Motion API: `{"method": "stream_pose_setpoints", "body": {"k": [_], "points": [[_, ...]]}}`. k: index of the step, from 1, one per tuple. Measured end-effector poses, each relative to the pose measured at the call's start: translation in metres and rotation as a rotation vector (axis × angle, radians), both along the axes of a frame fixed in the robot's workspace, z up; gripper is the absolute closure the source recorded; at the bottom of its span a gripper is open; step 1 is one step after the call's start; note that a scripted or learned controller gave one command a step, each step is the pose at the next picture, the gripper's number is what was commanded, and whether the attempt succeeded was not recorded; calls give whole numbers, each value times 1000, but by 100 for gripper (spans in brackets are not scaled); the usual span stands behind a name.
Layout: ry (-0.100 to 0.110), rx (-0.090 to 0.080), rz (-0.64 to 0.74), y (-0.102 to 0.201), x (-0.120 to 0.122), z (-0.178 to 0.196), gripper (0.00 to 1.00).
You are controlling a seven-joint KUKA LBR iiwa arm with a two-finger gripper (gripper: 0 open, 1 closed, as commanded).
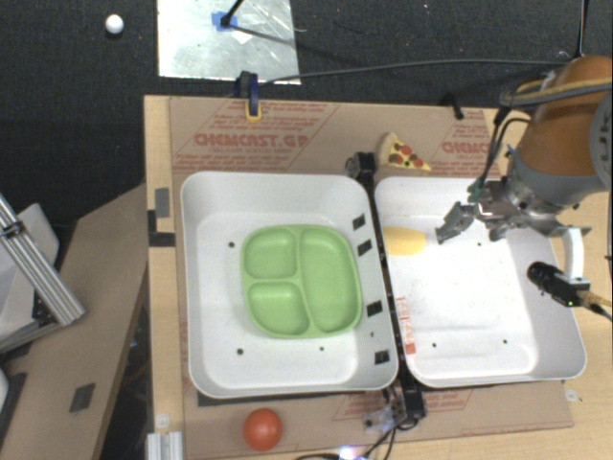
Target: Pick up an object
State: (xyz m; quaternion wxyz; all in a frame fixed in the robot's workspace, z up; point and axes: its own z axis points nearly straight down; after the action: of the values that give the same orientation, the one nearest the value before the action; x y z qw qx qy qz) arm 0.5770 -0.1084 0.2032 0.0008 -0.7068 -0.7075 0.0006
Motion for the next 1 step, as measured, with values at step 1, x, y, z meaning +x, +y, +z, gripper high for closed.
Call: {"method": "stream_pose_setpoints", "body": {"k": [1], "points": [[2,1,0,-5,2,-61,0]]}}
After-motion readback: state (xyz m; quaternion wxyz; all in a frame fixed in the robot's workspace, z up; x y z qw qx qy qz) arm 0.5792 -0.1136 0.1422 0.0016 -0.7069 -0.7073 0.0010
